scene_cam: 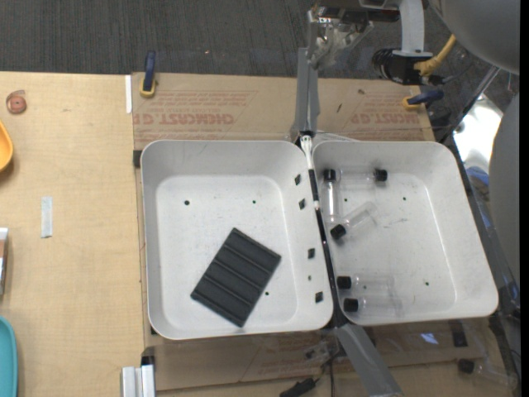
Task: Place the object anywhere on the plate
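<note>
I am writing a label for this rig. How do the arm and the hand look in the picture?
The arm is a smooth, rounded grey body at the upper right. A yellow cable and dark fittings sit beside it. The hand is pale metal, partly blurred.

**Plastics, cardboard and wood grain under the lamp**

The two bins, left point(157, 222) and right point(446, 222), are showing as smooth white plastic, faintly scuffed and giving off a soft sheen. The dark plate point(236, 276) is looking matt and ribbed, like moulded plastic or rubber. The tubes point(355, 219) are appearing as clear, glossy plastic with black caps. Brown cardboard point(223, 110), printed in red, is lying dull and papery beneath the bins. The worktop point(74, 246) is presenting a pale, smooth wood-like finish. The floor point(149, 15) is reading as dark, rough carpet.
</note>
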`<state>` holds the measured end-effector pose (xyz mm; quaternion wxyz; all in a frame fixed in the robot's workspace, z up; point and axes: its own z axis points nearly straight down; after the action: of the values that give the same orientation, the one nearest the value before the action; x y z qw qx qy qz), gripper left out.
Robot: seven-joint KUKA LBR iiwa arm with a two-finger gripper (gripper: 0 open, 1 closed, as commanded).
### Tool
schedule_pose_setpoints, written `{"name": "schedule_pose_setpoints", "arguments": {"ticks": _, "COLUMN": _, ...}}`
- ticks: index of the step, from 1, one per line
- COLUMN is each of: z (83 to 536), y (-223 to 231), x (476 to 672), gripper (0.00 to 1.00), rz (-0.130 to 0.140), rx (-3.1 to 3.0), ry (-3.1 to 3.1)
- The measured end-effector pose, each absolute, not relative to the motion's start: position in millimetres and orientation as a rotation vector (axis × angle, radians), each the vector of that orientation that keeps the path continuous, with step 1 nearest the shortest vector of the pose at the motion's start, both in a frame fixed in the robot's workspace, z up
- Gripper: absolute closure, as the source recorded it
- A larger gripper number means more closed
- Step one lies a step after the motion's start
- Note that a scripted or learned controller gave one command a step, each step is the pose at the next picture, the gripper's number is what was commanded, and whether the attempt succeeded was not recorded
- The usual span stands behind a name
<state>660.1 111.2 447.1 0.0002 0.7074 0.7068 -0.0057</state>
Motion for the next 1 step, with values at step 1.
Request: {"name": "schedule_pose_setpoints", "arguments": {"ticks": 1, "z": 441.0, "y": 159.6, "x": 659.6, "gripper": 1.00, "rz": -0.005, "rx": 1.184, "ry": 2.910}}
